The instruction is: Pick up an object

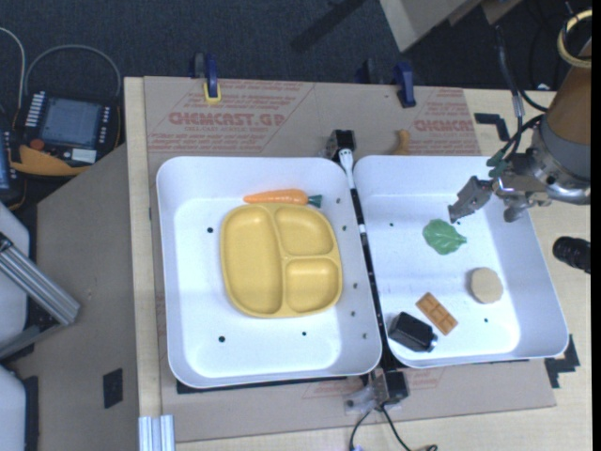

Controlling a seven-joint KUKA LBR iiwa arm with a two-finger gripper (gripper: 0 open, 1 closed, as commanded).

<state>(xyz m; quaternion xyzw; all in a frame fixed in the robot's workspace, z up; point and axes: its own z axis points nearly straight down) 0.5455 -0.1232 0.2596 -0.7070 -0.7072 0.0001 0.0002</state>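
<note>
Lying in right bin [526, 252], upper middle: green leafy piece [443, 237], likely the nearest target. Looking light, soft, crumpled; probably squashing under pinch, so gripping across its bunched middle. Sitting nearby: round beige puck [485, 285], brown wafer [437, 313], black block [411, 332]. Hovering just above and right of the green piece: pincer [488, 200], spread, grasping nothing. Resting in left bin [178, 252]: yellow divided plate [280, 258], carrot [278, 196] touching its top rim. Carrying both bins: desk [150, 139].
</note>
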